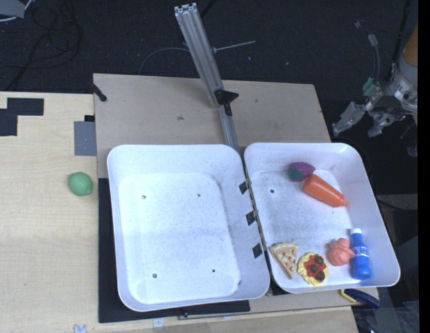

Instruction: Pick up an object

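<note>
Up at the far right, the arm sits off the bins over dark floor, wrist raised, claw (373, 115) hanging beyond the right bin's (308, 151) far right corner; fingers look spread apart with nothing between them. Task objects all lie in the right bin, nearer the camera than the claw and well apart from it: purple-green veggie (300, 170) touching an orange carrot (324, 191) near the far wall; pizza slice (286, 257), round pizza (313, 268), pink lump (338, 251) and blue bottle (359, 255) clustered along the near edge. Left bin (173, 159) sits beside it, joined by black clips. Light wood counter; green ball (80, 184) on it left of the bins. Metal rail (204, 57) slants away behind, cables on dark floor.
</note>
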